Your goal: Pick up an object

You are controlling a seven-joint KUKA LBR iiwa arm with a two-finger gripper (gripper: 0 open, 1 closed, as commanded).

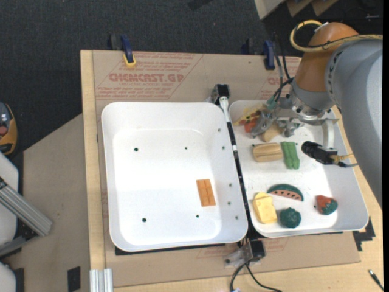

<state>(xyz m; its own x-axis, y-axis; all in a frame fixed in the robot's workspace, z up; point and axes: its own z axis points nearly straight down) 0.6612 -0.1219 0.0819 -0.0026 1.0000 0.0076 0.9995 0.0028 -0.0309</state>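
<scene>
Lying flat — ridged orange block (206,193)

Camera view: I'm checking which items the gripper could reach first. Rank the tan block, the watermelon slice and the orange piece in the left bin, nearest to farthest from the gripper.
1. Tan block, right bin, just below the gripper.
2. Watermelon slice, lower in the right bin.
3. Orange piece, left bin, across the divide.

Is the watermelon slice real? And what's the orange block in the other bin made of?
The watermelon slice looks like toy food, probably plastic: its colours are flat and its edges smooth. The orange block in the left bin looks matte with faint grooves, maybe plastic or painted wood; the view can't settle which.
</scene>
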